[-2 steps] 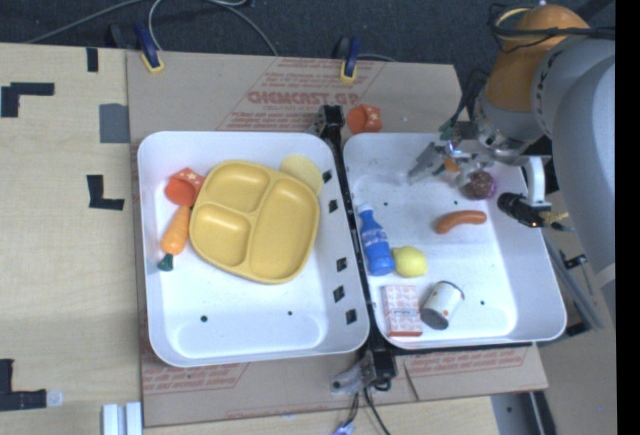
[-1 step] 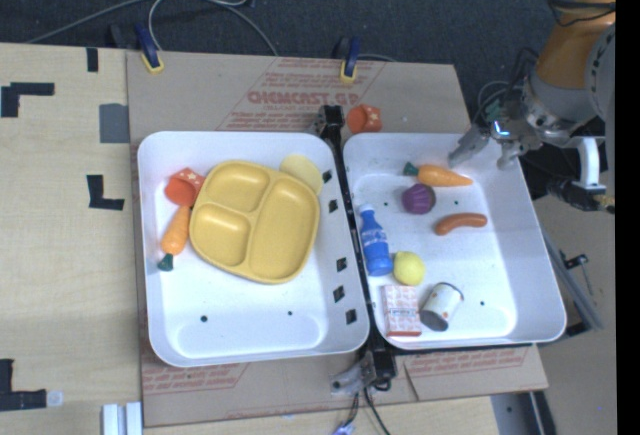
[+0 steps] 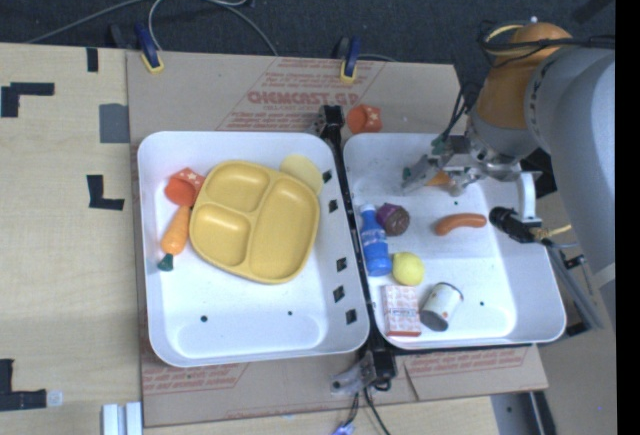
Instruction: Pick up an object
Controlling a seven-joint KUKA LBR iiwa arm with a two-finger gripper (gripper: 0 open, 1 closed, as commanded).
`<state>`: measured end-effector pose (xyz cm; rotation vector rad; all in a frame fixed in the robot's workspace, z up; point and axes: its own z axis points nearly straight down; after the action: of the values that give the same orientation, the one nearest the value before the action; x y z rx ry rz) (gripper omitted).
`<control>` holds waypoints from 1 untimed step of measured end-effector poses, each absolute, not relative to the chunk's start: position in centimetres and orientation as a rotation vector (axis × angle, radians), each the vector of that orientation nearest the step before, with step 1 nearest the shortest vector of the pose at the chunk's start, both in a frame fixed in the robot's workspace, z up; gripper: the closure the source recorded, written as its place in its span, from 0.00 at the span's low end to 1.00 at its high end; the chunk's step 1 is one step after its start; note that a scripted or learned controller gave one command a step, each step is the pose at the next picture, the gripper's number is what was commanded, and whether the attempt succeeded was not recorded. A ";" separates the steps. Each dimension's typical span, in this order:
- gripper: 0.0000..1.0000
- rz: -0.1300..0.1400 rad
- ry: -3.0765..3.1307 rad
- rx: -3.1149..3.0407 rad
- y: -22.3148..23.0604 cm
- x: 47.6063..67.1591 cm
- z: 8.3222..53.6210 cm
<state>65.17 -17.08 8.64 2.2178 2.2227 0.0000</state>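
In right bin (image 3: 520, 318): gripper (image 3: 438, 173) blurred, jaws' state unclear; small orange object partly hidden beneath.

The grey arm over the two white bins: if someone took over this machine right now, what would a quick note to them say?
Gripper: low over the upper part of the right white bin; whether it is open or shut is unclear, nothing seen in it.
Right bin: orange sausage, dark purple round piece, blue bottle, yellow ball, red-and-white packet, small silver can.
Left white bin: yellow divided plate, toy carrot.
Done: nothing lifted yet.
Left: grasp one object and raise it.
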 end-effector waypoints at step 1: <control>0.00 -0.013 2.239 2.230 -17.9 66.6 8.3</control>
<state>66.59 -17.88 8.34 2.2299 2.2390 -0.0128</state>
